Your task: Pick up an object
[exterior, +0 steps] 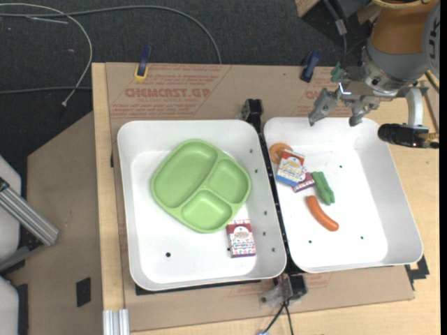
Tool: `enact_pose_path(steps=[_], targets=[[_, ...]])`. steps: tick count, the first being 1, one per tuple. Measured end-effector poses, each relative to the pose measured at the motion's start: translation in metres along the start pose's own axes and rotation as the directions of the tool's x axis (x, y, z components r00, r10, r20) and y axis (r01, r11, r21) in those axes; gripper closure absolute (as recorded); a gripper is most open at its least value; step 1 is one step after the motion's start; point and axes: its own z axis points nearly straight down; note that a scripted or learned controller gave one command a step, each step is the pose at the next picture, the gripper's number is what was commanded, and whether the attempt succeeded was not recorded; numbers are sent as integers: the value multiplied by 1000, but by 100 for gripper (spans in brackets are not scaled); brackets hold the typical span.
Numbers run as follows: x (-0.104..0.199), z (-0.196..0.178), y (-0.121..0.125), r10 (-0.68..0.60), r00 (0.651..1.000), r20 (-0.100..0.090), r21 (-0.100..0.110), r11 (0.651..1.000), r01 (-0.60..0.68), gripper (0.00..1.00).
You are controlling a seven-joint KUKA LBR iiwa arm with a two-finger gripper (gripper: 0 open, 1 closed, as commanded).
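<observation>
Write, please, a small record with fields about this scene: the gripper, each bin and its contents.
gripper: two-finger gripper hovers above the far rim of the right bin, fingers spread, nothing between them
left bin: shallow white bin holding a green three-compartment plastic plate and a small red-and-white carton near its front right corner
right bin: shallow white bin holding an orange toy sausage, a green toy piece, a small blue-and-white packet and an orange item partly under the packet

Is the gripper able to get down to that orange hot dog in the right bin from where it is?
Probably yes. The gripper hangs open above the right bin's far rim, and the hot dog lies uncovered, apart from the green piece.
</observation>
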Motion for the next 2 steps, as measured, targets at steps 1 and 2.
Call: enact_pose_path(steps=[1, 2], targets=[[0, -7, 2, -2, 1000, 1, -13, 1000, 2, 0], [3, 37, -5, -2, 1000, 1, -11, 1000, 2, 0]])
